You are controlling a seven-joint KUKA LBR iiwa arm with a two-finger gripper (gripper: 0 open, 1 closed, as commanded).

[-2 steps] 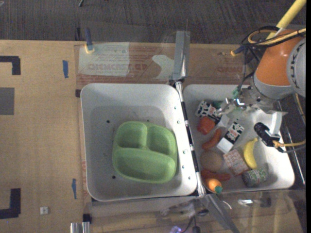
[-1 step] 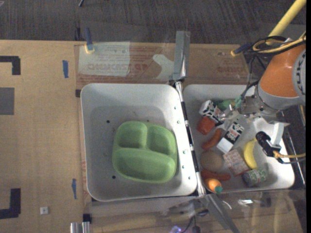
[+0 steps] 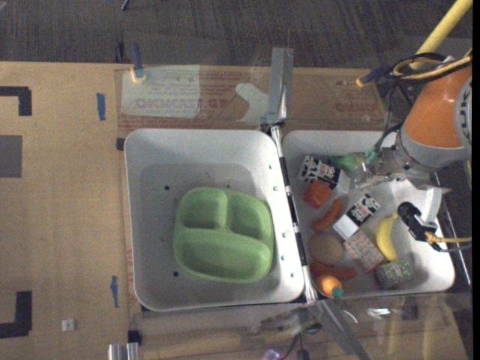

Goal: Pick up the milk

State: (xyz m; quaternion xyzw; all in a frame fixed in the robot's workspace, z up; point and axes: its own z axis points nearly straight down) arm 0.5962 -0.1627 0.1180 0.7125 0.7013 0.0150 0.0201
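Bench (image 3: 60, 223) first: it's a light wooden top taking up most of the shot, with black corner marks along its left side and a few bits of blue tape (image 3: 100, 106). Behind it runs a strip of dark carpet (image 3: 225, 13), so it's clearly an indoor floor. A clear plastic sheet (image 3: 161, 90) is taped down at the back of the bench.

Two white bins sit side by side on it. The left bin (image 3: 150, 163) has a green divided tray (image 3: 223, 233) lying flat in it. The right bin (image 3: 442, 272) is crowded with small stuff: an orange carrot (image 3: 328, 216), a red block (image 3: 317, 193), a brownish potato (image 3: 326, 249), a banana (image 3: 385, 237), a pinkish checkered box (image 3: 364, 250), a small green can (image 3: 394, 273) and a little orange fruit (image 3: 328, 284) in the near corner.

The arm (image 3: 439, 118) comes in from the right, grey with the orange band, hanging over the back right of that bin. The gripper (image 3: 375, 172) is somewhere under the wrist, and honestly I can't tell how it's set.

There are two cow-print cartons. One milk (image 3: 318, 170) lies at the back left of the right bin, a bit left of the gripper. The other carton (image 3: 363, 208) sits just below the gripper, near the bin's middle, beside the banana.
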